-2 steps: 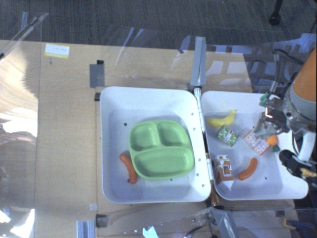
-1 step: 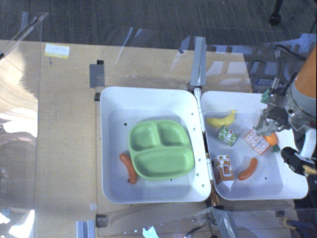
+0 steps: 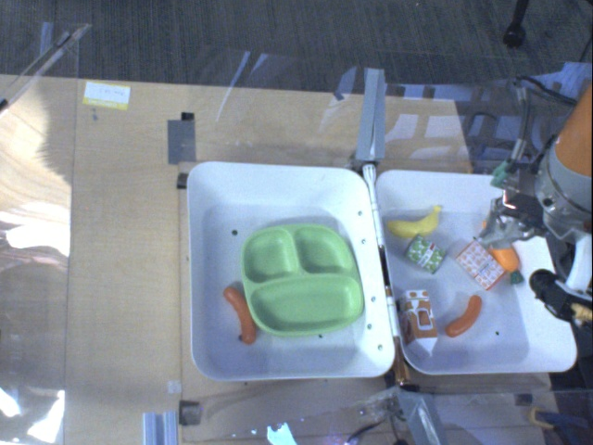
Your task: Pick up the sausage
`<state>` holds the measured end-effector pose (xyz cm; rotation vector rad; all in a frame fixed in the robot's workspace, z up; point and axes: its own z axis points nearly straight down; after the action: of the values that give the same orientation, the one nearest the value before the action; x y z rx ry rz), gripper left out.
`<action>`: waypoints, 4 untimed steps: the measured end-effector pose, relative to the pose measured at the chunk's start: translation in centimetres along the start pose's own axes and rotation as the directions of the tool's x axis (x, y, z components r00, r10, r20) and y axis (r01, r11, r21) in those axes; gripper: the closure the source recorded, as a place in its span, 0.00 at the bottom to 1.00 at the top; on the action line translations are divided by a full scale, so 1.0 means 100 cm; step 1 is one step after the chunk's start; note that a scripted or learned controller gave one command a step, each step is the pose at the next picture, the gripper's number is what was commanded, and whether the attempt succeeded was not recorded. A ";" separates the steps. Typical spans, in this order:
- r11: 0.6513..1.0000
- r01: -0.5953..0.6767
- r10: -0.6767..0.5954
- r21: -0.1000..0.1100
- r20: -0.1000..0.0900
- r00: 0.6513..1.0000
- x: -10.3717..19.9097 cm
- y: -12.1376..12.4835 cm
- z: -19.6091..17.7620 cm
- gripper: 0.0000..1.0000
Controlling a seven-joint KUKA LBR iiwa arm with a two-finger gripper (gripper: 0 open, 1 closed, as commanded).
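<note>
a: looking for the sausage, which bin has it?

b: both do. one orange-red sausage (image 3: pixel 463 315) lies tilted near the front edge of the right white bin (image 3: pixel 547 360), a little right of a small brown-and-white carton (image 3: pixel 417 311) that stands by the bin's left wall. a second reddish sausage (image 3: pixel 240 312) lies in the left white bin (image 3: pixel 208 248), near its front-left corner, touching the left rim of the green three-compartment plastic plate (image 3: pixel 301 279).

a: and the arm?

b: the grey arm with its orange band (image 3: pixel 576 160) reaches over the right bin's right edge. the two-finger gripper (image 3: pixel 505 221) hangs above the bin's back-right part, just over a small orange piece (image 3: pixel 507 259) and a flat card with a red-and-white pattern (image 3: pixel 479 263). whether its fingers are spread or closed i cannot tell. nothing shows between them.

a: what else is in that bin?

b: a yellow banana (image 3: pixel 414 222) near the back-left corner, and a small green box (image 3: pixel 424 253) just in front of it. the sausage lies well apart from the gripper.
</note>
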<state>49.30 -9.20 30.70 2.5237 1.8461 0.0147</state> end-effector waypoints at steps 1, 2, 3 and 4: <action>1.000 0.008 -0.008 -0.006 0.001 1.000 0.001 0.002 -0.011 1.00; 1.000 0.015 -0.015 -0.012 0.001 1.000 0.003 0.004 -0.021 1.00; 1.000 0.024 -0.024 -0.019 0.002 1.000 0.004 0.006 -0.032 1.00; 0.811 0.586 -0.586 0.003 -0.003 0.811 -0.058 0.071 -0.129 1.00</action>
<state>54.09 -16.77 43.74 1.8339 2.5345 0.0062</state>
